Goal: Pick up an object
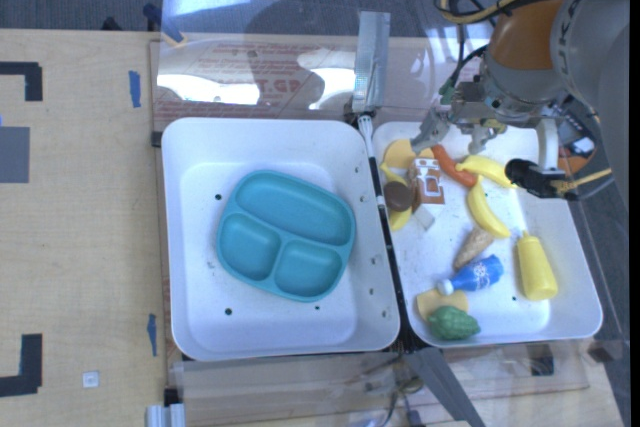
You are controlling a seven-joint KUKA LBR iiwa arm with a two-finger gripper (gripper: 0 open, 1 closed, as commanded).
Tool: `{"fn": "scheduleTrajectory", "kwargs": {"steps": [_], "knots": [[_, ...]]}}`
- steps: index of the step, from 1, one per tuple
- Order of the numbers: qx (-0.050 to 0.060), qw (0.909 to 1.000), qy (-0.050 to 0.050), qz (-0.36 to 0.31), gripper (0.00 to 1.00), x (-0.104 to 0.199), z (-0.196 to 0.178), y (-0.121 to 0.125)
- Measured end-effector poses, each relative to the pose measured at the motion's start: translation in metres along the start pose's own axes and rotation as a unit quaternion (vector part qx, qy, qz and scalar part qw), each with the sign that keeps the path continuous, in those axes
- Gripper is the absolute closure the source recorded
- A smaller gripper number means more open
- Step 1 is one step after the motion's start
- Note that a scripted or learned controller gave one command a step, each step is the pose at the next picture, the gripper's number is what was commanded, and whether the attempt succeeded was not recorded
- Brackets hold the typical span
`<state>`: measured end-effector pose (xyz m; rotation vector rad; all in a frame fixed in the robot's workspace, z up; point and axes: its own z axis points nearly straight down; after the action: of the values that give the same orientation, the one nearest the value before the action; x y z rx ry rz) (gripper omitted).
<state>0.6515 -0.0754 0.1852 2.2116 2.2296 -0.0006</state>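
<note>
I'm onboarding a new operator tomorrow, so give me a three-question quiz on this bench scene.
1. True or false: the teal three-compartment plastic plate lies in the right white bin.
2. Which lies nearest the camera? A) yellow plastic banana B) green plastic vegetable C) yellow mustard bottle
3. Fill in: the end effector hangs over the ___ bin's far edge.

Key: 1 false; 2 B; 3 right.

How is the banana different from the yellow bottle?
The banana is curved and bends like a hook; the bottle is straight and chunky. The banana lies in the middle of the right bin, touching other toys; the bottle lies alone nearer the bin's right side. Both are yellow and lying down.
</note>
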Motion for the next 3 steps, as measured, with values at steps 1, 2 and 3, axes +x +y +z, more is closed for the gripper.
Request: {"fn": "scheduleTrajectory", "kwargs": {"steps": [1,2,3], "knots": [[-0.001,0.9971,0.0,-0.075,0.0,-0.017,0.089,-0.014],[-0.002,0.9971,0.0,-0.077,1.0,-0.017,0.079,-0.013],[-0.002,0.9971,0.0,-0.077,0.0,-0.017,0.079,-0.013]]}}
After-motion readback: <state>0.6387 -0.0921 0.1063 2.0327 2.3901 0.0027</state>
